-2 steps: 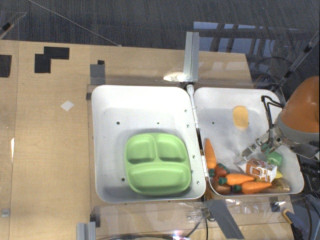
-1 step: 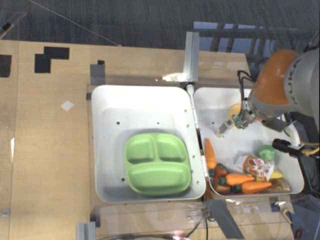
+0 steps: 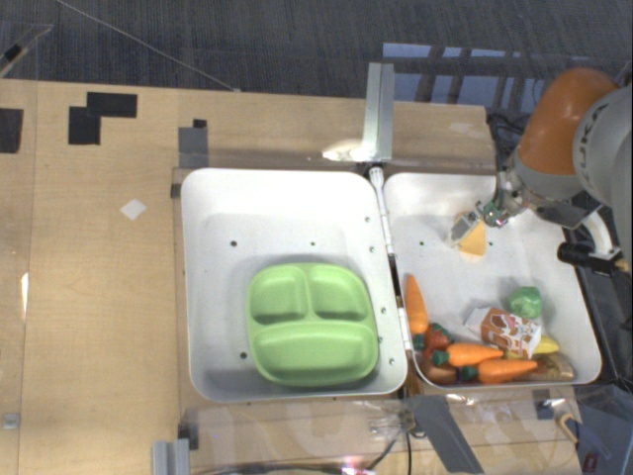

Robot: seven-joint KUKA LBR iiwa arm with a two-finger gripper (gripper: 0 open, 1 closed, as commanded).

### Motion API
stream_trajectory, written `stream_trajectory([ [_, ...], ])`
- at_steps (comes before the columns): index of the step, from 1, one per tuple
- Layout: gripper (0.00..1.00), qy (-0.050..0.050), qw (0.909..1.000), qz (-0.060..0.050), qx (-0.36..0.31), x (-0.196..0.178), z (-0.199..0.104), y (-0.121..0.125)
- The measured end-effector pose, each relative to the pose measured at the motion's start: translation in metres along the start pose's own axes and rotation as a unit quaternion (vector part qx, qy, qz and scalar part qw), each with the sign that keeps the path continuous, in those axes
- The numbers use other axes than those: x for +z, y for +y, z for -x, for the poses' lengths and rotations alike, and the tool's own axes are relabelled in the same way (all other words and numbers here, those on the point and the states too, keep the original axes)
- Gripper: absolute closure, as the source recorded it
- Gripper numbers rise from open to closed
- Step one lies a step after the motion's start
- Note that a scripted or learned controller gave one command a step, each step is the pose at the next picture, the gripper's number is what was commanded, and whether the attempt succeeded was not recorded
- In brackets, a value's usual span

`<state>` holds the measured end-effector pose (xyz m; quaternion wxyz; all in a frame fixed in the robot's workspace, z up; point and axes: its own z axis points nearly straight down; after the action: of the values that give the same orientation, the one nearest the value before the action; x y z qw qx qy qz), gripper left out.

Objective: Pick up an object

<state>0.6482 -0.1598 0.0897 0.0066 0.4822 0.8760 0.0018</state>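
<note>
On the wooden bench (image 3: 89,295), largest to smallest:

Left white bin (image 3: 218,216): holds one green divided plate (image 3: 313,324), three compartments, lying toward the bin's 6 o'clock side.

Right white bin (image 3: 435,265): toy food heaped at its 6 o'clock end.

Arm (image 3: 579,132): grey, orange band, entering from 3 o'clock; gripper (image 3: 492,214) low over the right bin's 12 o'clock half. Whether it is spread or pressed together cannot be told.

Carrots (image 3: 475,354): several orange ones, one lying along the bin's 9 o'clock wall, others crossed in the heap.

Printed packet (image 3: 508,332): red and white, lettering too small to read.

Green vegetable (image 3: 525,302): at 12 o'clock of the packet, touching it.

Yellow wedge (image 3: 474,241): cheese-like, alone on bare bin floor, just beside the gripper at its 7 o'clock; contact cannot be told.

Surroundings: dark carpet (image 3: 198,28) beyond the bench at 12 o'clock; black tape marks (image 3: 99,117) at 10 o'clock.
</note>
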Motion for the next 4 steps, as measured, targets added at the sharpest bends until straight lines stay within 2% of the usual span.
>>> stream_trajectory([
  [1,1.0,-0.003,1.0,0.004,-0.005,-0.015,0.0,0.005],
  [2,1.0,-0.001,0.9997,0.001,-0.023,-0.001,-0.029,-0.013],
  [3,1.0,0.001,0.9971,-0.001,-0.076,-0.06,0.024,-0.049],
  [4,0.0,0.001,0.9971,-0.001,-0.077,-0.059,0.024,-0.049],
])
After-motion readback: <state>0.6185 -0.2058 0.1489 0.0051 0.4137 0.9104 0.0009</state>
